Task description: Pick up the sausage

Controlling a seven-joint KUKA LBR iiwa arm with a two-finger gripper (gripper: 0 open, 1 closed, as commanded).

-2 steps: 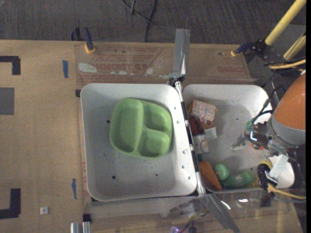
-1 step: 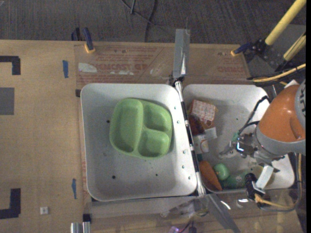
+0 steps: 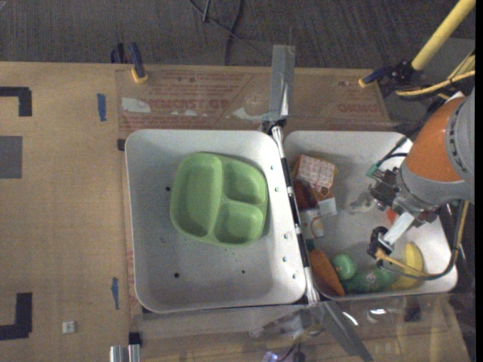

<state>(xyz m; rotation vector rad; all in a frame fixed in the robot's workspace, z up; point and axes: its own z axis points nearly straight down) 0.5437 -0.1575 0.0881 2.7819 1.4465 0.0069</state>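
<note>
The arm (image 3: 441, 153) reaches in from the right over the right bin (image 3: 355, 143), its gripper (image 3: 381, 243) hanging low above the near end of that bin. Whether it is open or closed cannot be told, and nothing is seen in its grasp. The sausage (image 3: 304, 195), dark reddish-brown, lies against the bin's left wall, just below a brown box (image 3: 314, 172) and well apart from the gripper. A carrot (image 3: 326, 271), a green ball (image 3: 344, 265) and a banana (image 3: 412, 262) lie along the near wall. The left bin (image 3: 151, 262) holds a green divided plate (image 3: 219, 198).
</note>
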